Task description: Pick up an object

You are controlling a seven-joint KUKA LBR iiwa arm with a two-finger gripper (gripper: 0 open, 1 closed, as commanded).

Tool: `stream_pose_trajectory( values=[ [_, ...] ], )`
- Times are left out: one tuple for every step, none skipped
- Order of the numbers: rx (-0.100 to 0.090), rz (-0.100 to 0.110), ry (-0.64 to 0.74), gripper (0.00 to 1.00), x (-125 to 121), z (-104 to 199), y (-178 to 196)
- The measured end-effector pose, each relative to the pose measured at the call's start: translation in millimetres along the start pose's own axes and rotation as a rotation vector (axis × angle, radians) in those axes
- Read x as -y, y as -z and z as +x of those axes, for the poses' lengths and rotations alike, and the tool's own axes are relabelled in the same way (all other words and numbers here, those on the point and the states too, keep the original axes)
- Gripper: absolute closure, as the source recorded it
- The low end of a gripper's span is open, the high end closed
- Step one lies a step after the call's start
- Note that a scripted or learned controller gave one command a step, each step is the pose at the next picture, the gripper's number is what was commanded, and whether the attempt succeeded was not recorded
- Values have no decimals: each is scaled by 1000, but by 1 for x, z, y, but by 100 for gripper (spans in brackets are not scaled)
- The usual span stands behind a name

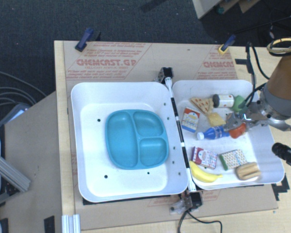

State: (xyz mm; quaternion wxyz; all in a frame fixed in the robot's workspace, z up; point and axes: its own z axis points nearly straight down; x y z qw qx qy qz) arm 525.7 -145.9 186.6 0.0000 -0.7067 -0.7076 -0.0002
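The arm is reaching in from the right over the right bin (pixel 262 144), its hand (pixel 242 118) hanging low among the cluttered items near that bin's middle right; whether the hand is apart or together cannot be told, since the wrist is covering it. Just beside the hand a blue bottle (pixel 214 133) is lying on its side, with a red piece (pixel 238 130) touching its right end. Toward the far edge a waffle wedge (pixel 201 104) and a small white bottle (pixel 223 100) are sitting near the rim, with a green item (pixel 239 102) close to the hand. A red-and-white carton (pixel 189 120) is leaning near the divider between the bins. Along the near edge a banana (pixel 204 174) is curving against the rim, a red packet (pixel 204 157) is lying just above it, and a green box (pixel 232 158) and a bread roll (pixel 247 170) are crowding the near right corner. The left bin (pixel 87 130) is holding a blue divided plate (pixel 136 139) at its centre, leaving a wide bare margin all around it. The bench (pixel 68 62) is showing bare board around both bins.
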Motion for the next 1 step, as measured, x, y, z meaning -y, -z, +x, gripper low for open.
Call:
stream_pose_trajectory(
  values=[
    [-1,3,1,100,38,55,41]
  ],
)
